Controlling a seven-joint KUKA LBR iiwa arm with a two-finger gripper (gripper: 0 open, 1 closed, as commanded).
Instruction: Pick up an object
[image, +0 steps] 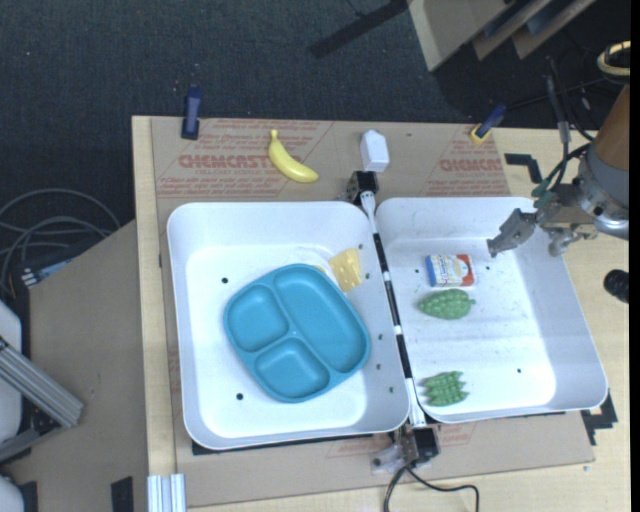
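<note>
Gripper (520, 232) of the grey arm hangs over the upper right of the right-hand bin (560, 330), its fingers spread and holding nothing. Just left of it lies a small red, white and blue packet (448, 269), with a green leafy piece (445, 305) directly below and a green pea-pod bunch (443, 388) near the bin's lower left. Across the divider, the left bin (200, 300) carries a blue compartment tray (293, 331) and a pale yellow block (346, 268); a banana (289, 160) rests on the cardboard above
</note>
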